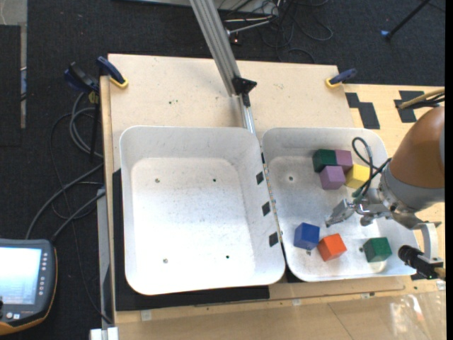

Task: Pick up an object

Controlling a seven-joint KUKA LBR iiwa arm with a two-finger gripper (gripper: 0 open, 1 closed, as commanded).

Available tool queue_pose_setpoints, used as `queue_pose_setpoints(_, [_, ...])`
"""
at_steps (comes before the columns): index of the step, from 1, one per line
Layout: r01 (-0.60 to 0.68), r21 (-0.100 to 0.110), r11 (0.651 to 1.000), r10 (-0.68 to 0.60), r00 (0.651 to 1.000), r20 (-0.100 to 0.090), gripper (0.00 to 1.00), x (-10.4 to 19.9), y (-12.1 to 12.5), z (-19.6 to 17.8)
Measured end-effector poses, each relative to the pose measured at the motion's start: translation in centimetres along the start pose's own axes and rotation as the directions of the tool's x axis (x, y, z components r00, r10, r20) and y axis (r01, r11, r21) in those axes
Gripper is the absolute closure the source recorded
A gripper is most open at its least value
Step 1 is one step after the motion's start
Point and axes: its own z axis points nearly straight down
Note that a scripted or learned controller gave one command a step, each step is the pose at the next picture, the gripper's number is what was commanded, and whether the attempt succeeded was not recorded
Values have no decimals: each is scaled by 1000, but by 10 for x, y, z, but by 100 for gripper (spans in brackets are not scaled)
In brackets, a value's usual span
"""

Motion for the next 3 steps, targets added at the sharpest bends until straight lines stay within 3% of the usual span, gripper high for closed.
queue_pose_setpoints(1, [0, -3, 1000, 0, 1000, 1, 0, 0, 0, 25])
queue_pose_setpoints(2, [0, -7, 1000, 0, 1000, 2, 100, 0, 1, 14])
queue_pose_setpoints(3, [4, -11, 1000, -4, 1000, 4, 100, -1, 12, -44])
